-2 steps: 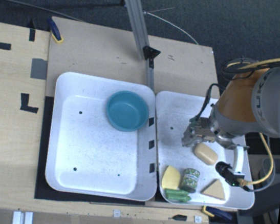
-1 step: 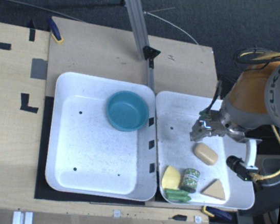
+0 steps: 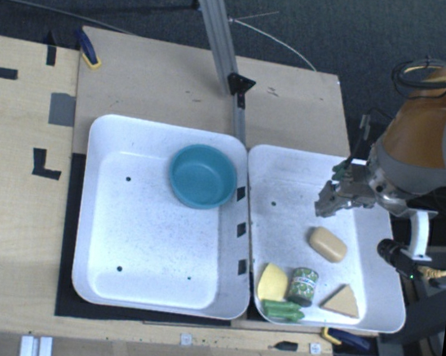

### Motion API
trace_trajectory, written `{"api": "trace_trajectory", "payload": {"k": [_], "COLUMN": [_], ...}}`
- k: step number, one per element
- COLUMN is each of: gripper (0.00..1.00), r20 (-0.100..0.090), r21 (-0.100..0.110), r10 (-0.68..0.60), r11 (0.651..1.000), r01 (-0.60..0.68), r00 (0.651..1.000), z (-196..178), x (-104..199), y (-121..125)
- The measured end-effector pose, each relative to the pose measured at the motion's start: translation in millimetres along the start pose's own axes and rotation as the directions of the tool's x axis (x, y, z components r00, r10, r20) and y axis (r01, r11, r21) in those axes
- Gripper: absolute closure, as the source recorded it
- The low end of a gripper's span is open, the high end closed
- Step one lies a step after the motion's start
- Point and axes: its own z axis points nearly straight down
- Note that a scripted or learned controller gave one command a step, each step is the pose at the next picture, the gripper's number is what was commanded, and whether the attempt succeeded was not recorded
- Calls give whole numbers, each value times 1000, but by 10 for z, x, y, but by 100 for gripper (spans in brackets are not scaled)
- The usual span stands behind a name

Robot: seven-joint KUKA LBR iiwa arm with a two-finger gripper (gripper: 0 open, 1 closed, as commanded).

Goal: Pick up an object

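From my remote seat the gripper (image 3: 333, 203) is the hardest part to read. It is a dark, blurry cluster at the right of the frame, over the upper part of the right bin (image 3: 290, 170), and I cannot tell how it is set or whether it has hold of anything. The arm (image 3: 425, 144) behind it is cut off by the right edge of the frame, so I see only the orange band and the grey wrist.

Just below the gripper, apart from it, lies a tan rounded block (image 3: 327, 244), like a small bar of soap, resting flat on the bin floor. I take it as the nearest object to pick.

In the lower part of the same bin I count four more things: one yellow piece (image 3: 272, 283), one small dark green can (image 3: 303, 285) standing upright, one green elongated item (image 3: 282, 310) against the front rim, partly hidden under the yellow piece, and one beige wedge (image 3: 341, 301). The print on the can is too small to read.

The left bin (image 3: 102, 279) holds one teal bowl (image 3: 203, 176) in its upper right corner. There are two bins in total.
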Motion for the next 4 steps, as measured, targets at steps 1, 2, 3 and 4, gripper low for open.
{"api": "trace_trajectory", "payload": {"k": [1,2,3,4], "gripper": [100,100,100,100], "r20": [0,-1,-2,-1], "r21": [1,4,4,4], "r10": [-1,-6,-7,-5], "r11": [1000,1000,1000,1000], "r01": [1,6,7,5], "r00": [1000,1000,1000,1000], "z": [-311,-262,-268,-246], "x": [2,583,1145,1616], "y": [7,61,0,44]}}
